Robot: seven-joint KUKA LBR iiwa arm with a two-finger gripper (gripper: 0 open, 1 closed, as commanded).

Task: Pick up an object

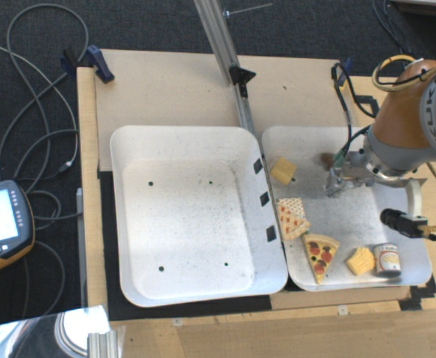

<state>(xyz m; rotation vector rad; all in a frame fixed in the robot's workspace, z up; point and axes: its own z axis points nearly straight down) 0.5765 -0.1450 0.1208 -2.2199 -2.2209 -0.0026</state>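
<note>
My gripper (339, 183) hangs over the upper middle of the right bin (352, 213), with the grey and orange arm reaching in from the right. A small brown piece (327, 158) lies just up and left of it. A yellow cheese cube (283, 171) sits at the bin's left wall. Below it lies a waffle-patterned wedge (293, 217), then a pizza slice (320, 254). Along the front edge are a second yellow cheese piece (360, 260) and a small can (387, 259). I see nothing held by the gripper.
The left bin (188, 215) stands beside the right one, its wall meeting it along the middle. A slanted metal rail (222, 39) runs from the top down to the gap between the bins. Cables and a pendant (1, 226) lie left of the bench.
</note>
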